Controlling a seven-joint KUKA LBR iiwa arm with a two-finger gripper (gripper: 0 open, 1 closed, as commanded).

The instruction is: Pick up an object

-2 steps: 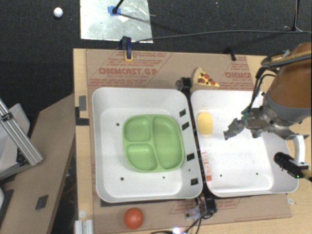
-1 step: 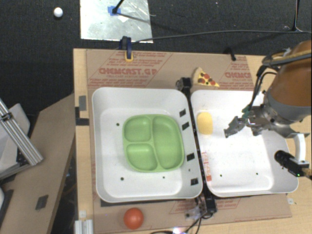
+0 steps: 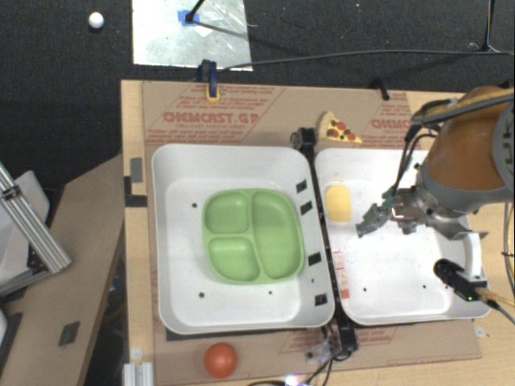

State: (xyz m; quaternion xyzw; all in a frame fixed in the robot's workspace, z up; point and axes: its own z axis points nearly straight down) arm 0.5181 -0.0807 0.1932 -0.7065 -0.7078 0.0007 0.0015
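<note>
In the approach step, the hand [image 3: 372, 220], its state indeterminable, hovers at 3 o'clock of the yellow object [image 3: 339, 203]; the next move requires lateral alignment and descent.

Two white bins [image 3: 241, 163] sit on tan cardboard [image 3: 265, 107] printed with red lettering; the left bin holds a pale green divided plate [image 3: 251, 236]. Right of that plate lies a yellow object [image 3: 339, 203], above it a yellow pizza slice [image 3: 339, 129] (dotted red), and below the plate an orange-red ball [image 3: 220, 359].
</note>
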